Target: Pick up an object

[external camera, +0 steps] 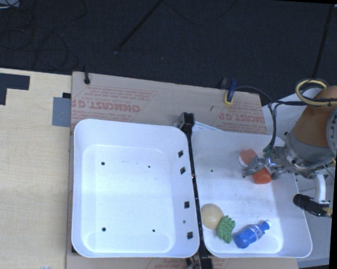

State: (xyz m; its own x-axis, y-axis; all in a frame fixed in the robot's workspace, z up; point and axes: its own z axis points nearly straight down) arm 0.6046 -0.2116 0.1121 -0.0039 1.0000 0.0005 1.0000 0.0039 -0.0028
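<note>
1. Jaws: whether they stand apart or together cannot be told. The gripper (260,167) is seen at a slant, its metal parts crowd against two small objects, and nothing can be confirmed as held.
2. Gripper position: low over the right bin (290,251), in its upper right part, near the far wall.
3. Arm (316,122): it enters from the right, with the orange band showing above the grey wrist. Cables loop around its upper end.
4. Orange-red object (262,178): small and rounded, directly beneath the gripper tip and touching it or very nearly so. Contact cannot be confirmed.
5. Pink-red object (248,156): rounded, just to the left of the gripper and slightly farther back in the same bin. It lies beside the metal parts, close to the orange-red object.
6. Beige ball (211,215): in the near part of the right bin, close to the divider between the bins.
7. Green toy (226,229): knobbly, touching the beige ball on its right side.
8. Blue bottle (249,234): lying on its side, tilted, just right of the green toy, near the front wall.
9. Left bin (80,153): white, shallow, standing side by side with the right bin; small dark marks dot its floor.
10. Base: both bins rest on a cardboard sheet (130,102) with red printing, on a pale wooden bench (20,177).
</note>
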